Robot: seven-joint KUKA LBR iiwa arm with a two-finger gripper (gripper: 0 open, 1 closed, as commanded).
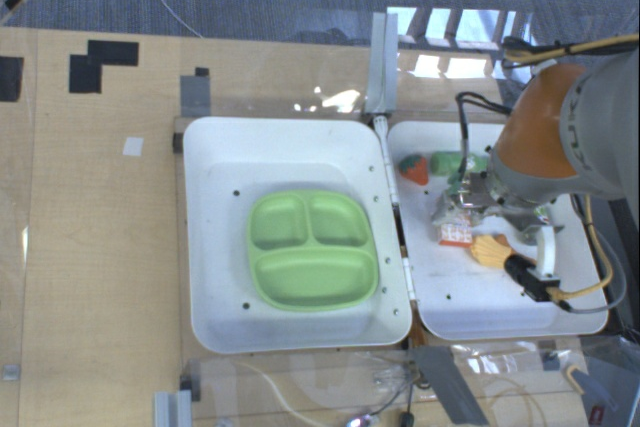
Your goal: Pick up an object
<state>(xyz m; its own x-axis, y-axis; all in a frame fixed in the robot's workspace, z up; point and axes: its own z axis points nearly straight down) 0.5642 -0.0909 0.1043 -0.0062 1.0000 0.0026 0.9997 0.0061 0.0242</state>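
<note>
The arm (560,130) hung low over the right bin (440,310), reaching for toys. I couldn't tell how its jaws stood. Next: grip the packet (455,233) at six o'clock.

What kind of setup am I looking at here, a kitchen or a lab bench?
Most likely a robot lab bench, not a kitchen. Two shallow white bins sit side by side on a wooden bench with black marker patches, loose cables run about, and carpet lies beyond. The arm reaches over the right bin.

Glossy green plastic plate (312,250); smooth white bins (215,215); wood bench (90,245).
</note>
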